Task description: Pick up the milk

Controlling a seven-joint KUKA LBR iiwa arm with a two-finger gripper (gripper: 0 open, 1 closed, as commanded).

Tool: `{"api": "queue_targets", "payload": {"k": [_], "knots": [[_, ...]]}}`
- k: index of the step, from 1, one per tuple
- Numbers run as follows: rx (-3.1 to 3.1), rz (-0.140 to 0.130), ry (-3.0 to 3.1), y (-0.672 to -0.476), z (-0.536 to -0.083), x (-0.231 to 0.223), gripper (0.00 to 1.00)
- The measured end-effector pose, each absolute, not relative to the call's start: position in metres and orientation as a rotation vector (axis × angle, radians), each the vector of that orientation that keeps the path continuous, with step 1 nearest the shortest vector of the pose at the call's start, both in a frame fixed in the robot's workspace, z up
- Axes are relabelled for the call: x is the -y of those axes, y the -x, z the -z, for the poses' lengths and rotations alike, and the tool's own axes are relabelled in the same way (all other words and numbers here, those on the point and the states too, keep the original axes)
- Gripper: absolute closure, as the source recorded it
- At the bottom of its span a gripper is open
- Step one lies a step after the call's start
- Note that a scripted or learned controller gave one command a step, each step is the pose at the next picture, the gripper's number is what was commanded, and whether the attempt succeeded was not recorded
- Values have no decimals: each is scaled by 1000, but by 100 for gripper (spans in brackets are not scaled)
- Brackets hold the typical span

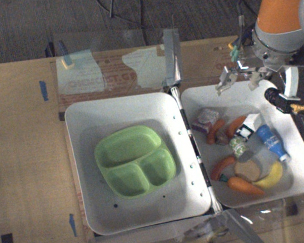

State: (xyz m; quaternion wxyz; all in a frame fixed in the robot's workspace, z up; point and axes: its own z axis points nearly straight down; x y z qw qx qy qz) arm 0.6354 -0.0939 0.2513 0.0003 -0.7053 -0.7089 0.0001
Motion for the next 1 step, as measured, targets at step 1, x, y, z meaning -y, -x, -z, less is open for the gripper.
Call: {"api": "queue_targets", "payload": {"k": [1], "knots": [[2310, 13, 2150, -624, -103, 153, 0]]}}
